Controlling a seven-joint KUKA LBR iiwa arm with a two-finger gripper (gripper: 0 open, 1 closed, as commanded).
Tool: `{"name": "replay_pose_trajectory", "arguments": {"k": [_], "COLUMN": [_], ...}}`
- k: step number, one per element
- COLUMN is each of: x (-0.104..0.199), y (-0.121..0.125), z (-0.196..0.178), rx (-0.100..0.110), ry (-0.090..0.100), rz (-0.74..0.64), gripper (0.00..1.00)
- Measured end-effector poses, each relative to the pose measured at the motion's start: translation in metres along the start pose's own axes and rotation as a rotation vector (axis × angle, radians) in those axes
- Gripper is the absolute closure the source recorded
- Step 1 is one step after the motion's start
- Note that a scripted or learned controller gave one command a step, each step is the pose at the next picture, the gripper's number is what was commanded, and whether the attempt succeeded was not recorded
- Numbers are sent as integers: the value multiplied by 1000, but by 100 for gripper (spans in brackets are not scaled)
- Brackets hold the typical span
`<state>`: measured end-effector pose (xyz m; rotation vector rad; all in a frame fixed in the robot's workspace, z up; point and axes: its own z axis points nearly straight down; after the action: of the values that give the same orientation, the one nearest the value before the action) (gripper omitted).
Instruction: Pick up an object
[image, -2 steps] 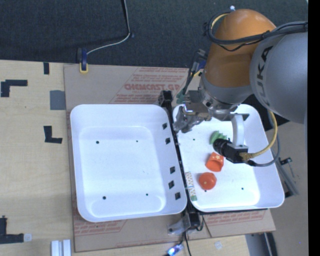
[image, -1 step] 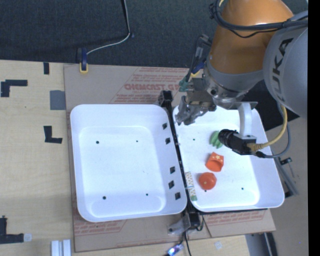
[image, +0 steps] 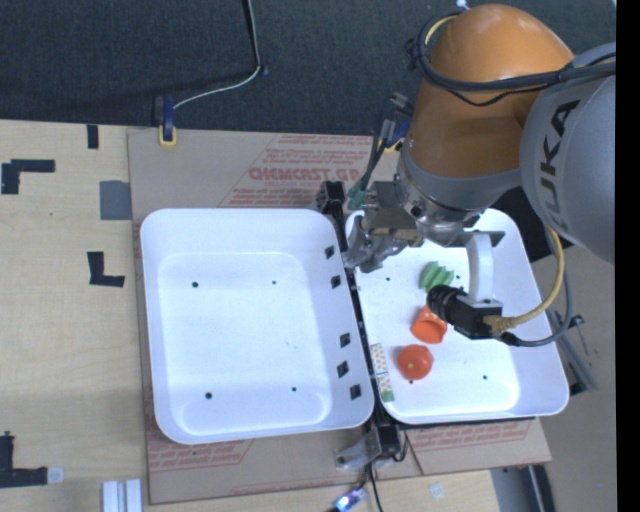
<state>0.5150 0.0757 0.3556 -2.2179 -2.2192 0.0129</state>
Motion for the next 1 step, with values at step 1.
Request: {"name": "replay_pose_trajectory", "arguments": {"k": [1], "x": [-23], "y": [-33], "z": [83], "rx": [9], "ry": [-1], "rz": [4], "gripper": [100]}}
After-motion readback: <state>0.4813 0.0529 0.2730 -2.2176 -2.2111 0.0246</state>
